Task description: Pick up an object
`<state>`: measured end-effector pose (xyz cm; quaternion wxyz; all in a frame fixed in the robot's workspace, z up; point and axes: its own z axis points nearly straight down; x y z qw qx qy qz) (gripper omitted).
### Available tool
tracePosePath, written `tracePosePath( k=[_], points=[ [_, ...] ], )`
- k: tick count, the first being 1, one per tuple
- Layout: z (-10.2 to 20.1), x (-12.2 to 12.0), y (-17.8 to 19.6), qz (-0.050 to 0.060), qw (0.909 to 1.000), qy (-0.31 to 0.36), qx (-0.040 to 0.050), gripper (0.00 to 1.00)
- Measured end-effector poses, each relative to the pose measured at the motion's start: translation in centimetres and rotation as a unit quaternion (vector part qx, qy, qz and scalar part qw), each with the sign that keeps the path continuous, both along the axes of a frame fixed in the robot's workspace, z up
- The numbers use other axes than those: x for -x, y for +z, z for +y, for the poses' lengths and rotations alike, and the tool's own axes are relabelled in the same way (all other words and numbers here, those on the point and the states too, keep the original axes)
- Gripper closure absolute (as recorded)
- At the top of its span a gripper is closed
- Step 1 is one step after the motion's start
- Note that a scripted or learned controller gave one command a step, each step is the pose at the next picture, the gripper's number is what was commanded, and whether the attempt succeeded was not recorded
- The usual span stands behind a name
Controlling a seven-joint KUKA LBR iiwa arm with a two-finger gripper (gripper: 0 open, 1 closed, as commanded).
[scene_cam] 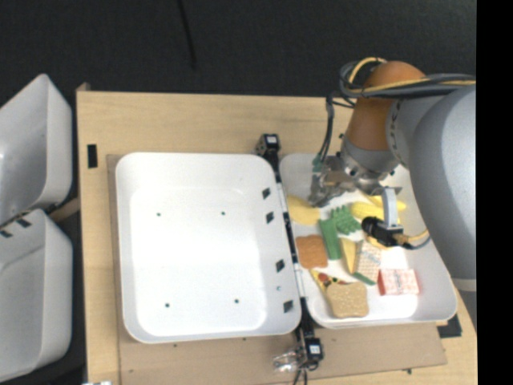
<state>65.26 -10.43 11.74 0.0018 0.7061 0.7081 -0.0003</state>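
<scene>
Nearest in the right bin [433,307] lie a toast slice [347,299] and a pink box [398,281]. Behind them a green toy [331,236] runs lengthwise near to far, leaning slightly left. Farther back the end effector [325,189] hangs low over a yellow piece [301,212]; whether it is released or clenched I cannot tell. This looks like the reaching step; next, a straight descent onto one piece.
</scene>
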Motion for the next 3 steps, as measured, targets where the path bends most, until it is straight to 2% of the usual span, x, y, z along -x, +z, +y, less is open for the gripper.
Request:
tracePosePath(
  k=[1, 2, 3],
  points=[
    [1.3, 2.64, 22.75, -0.007, 1.0, 0.001, -0.0002, 1.0],
    [1.12, 2.57, 22.51, 0.002, 1.0, 0.003, 0.0013, 1.0],
    [1.01, 2.4, 23.34, 0.002, 1.0, 0.006, 0.0029, 1.0]
  ],
)
